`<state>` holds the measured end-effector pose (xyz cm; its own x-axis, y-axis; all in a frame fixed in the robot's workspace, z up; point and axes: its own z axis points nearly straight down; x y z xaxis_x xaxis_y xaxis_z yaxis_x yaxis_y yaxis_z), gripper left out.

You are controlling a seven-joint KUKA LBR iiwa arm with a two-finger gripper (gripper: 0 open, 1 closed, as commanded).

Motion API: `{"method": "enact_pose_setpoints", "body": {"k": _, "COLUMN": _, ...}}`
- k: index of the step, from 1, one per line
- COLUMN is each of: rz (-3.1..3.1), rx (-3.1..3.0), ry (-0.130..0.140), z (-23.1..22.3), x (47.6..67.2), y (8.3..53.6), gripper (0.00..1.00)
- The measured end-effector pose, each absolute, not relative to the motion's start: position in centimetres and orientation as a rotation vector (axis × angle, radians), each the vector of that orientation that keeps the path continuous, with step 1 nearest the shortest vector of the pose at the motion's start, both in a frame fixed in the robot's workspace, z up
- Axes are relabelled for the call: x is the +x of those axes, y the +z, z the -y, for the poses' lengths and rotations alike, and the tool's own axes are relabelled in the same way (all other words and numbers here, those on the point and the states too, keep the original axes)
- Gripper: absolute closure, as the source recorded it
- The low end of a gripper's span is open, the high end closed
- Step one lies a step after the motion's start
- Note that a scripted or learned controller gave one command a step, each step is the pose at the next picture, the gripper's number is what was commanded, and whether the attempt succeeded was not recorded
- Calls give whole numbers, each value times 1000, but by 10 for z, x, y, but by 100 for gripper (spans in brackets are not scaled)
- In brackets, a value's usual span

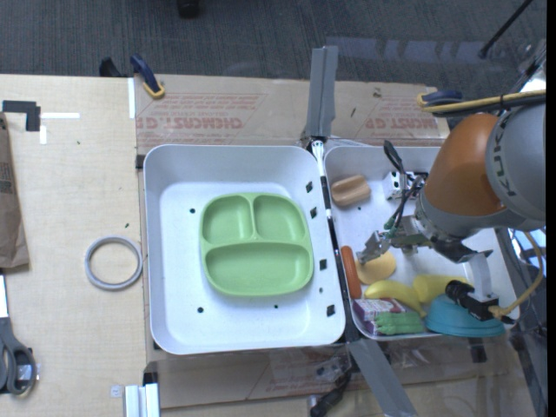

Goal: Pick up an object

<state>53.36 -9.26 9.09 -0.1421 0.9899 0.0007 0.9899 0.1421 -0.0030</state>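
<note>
From the overhead camera, the right bin [340, 200] held a clutter of toy food: a tan bread roll [350, 190] near its far left corner, its long axis running roughly left to right with a slight tilt; a red sausage [350, 270] lying along the bin's left wall, pointing near to far; a pale yellow round piece [379, 268]; a yellow banana [408, 291] stretched left to right; a green piece [399, 323] by the near wall; and a teal dish [461, 317] in the near right corner. The claw [380, 248] hung over the middle of this bin, just above and touching or nearly touching the round piece, with the roll well behind it; whether it was spread or closed could not be made out. The left bin [161, 233] held a green divided plate [256, 244]. A grey ring [113, 261] lay on the surface [61, 189] to the left.
</note>
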Motion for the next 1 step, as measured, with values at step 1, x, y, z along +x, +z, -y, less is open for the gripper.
{"method": "enact_pose_setpoints", "body": {"k": 1, "rz": 2620, "rx": -1730, "ry": 1, "z": 102, "x": 496, "y": 91, "gripper": 0}}
